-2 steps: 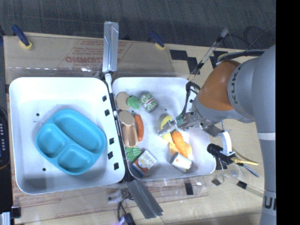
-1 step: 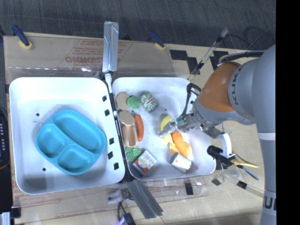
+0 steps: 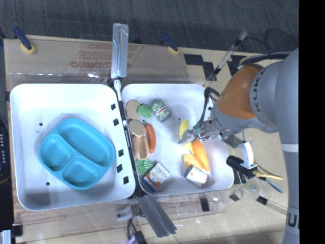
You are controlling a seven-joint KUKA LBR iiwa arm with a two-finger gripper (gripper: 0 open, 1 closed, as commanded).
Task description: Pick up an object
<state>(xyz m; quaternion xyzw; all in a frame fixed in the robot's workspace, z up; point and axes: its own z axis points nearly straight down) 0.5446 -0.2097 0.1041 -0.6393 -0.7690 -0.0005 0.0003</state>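
One blue tray [image 3: 77, 152] lies alone, perhaps ten toys crowd the right bin [image 3: 167, 92], hand [image 3: 195, 132] state unclear.

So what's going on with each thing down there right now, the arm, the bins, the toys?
Gripper: low in the right bin, over the toys; grip unclear.
Right bin: holds the toy food.
Carrot: lying flat, just beside the gripper.
Banana: lying loose beside the gripper.
Blue tray: flat in the left bin, compartments bare.
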